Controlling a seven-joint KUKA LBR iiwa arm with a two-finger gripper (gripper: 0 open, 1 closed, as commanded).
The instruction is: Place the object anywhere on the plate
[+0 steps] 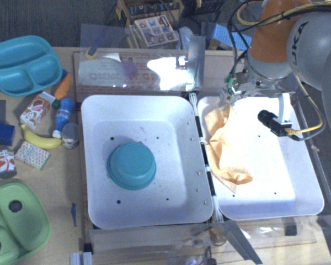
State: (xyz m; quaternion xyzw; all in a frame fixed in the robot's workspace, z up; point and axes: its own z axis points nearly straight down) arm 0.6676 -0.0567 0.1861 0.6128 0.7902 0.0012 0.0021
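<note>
I read only part of the maker's name, "KU", in dark letters on the grey arm (311,43) at two o'clock. Print on the carton (36,110) at nine o'clock is too blurred.

gripper (229,95) fingertips hidden behind cloth (227,148).

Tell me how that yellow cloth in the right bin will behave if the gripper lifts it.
The yellow cloth lies crumpled with folds, so it is probably floppy and would drape and stretch out when lifted. It looks thin, so likely light. Its upper end reaches the gripper, so one corner may rise first.
</note>
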